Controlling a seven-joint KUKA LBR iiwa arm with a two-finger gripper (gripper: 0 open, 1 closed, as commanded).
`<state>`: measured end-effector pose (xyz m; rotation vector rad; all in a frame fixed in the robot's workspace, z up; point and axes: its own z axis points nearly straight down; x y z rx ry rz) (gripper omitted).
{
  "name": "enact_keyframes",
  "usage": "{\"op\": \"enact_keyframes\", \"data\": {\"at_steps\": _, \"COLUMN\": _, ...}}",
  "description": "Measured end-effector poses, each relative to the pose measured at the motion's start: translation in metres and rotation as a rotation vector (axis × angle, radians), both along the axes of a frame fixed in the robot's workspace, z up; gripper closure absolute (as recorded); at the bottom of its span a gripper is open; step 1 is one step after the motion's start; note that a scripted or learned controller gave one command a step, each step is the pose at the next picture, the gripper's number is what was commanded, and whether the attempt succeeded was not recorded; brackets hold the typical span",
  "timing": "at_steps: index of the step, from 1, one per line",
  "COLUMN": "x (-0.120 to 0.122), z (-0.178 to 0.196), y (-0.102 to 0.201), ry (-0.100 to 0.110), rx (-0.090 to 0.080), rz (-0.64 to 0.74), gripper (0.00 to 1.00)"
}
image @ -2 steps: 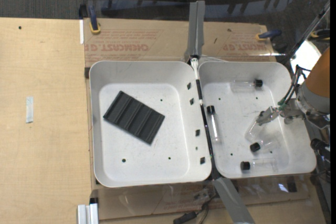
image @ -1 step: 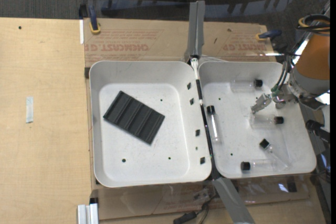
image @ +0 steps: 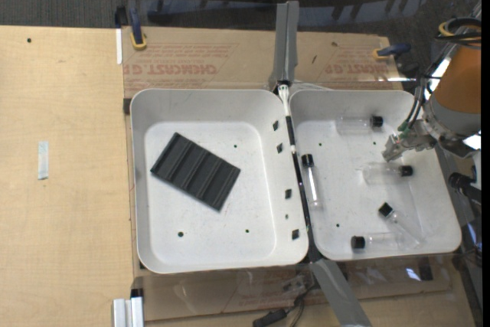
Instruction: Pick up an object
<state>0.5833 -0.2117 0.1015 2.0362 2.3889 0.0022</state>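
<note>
Two white bins are lying on the worktop (image: pixel 69 88). I am hovering my end effector (image: pixel 396 147), grip state unclear, over clear vials (image: pixel 375 178) just below; they risk slipping or rolling away.

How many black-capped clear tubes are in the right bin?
5: one at the back, one along the left wall, one mid-right, one further front, one at the front. The arm might hide others.

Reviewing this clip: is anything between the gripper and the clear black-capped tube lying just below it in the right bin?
Nothing visible. The gripper hangs over the right bin, and the nearest tube lies just below it on bare bin floor. The other tubes lie apart from that path.
</note>
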Motion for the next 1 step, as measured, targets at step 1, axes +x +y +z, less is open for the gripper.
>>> {"op": "enact_keyframes", "data": {"at_steps": 1, "x": -0.0001, "z": 0.0, "y": 0.0, "ry": 0.0, "rx": 0.0, "rz": 0.0, "gripper": 0.0}}
